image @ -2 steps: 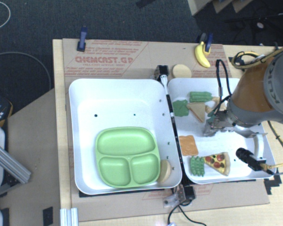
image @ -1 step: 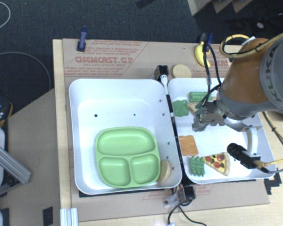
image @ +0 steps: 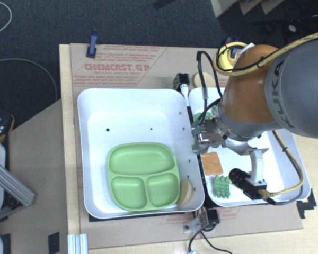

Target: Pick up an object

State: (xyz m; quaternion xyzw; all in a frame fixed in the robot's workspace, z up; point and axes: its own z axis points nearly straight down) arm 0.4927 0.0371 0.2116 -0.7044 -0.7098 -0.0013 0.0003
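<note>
Non-task items: cardboard sheet [image: 119, 65] w/ red print lies under both bins, blue clip [image: 92, 44] at its top-left edge. Dark carpet [image: 69, 9] behind bench carries thin white cable [image: 5, 7] at upper left. Aluminium rail [image: 8, 181] sits at lower left, near bench edge.

Two bins side by side on the bench [image: 122, 67]. In left bin [image: 95, 120]: divided tray [image: 143, 174] toward near edge. In right bin [image: 286, 168]: square piece [image: 212, 163] and studded block [image: 221, 186] by near-left corner.
</note>
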